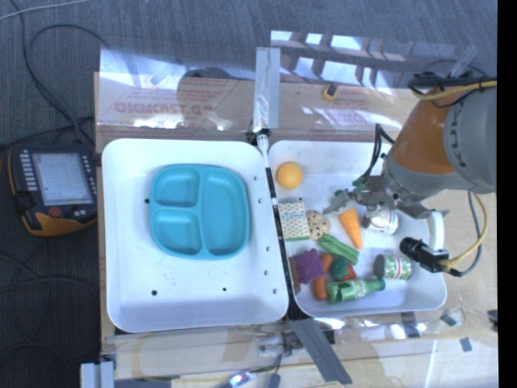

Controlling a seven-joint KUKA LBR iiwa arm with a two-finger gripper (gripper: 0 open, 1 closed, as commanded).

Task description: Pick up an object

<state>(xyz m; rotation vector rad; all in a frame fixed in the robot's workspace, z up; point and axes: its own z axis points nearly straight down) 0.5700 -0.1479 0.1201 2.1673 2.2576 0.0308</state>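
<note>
The toys in the right bin [420, 297] lie crowded together, so a descent on the carrot [350, 228] could nudge the green pepper [339, 249] or catch two things at once. The arm [448, 144] reaches in from the right, wrist bent down, jaws [373, 208] low just beside the carrot (whether wide or narrow, I cannot tell).

The arm [472, 140] is a thick grey cylinder with a broad orange band [428, 140] above the wrist. Black cables run along it, and a yellow cable [475, 241] loops below. The claw [373, 208] is pale metal.
</note>
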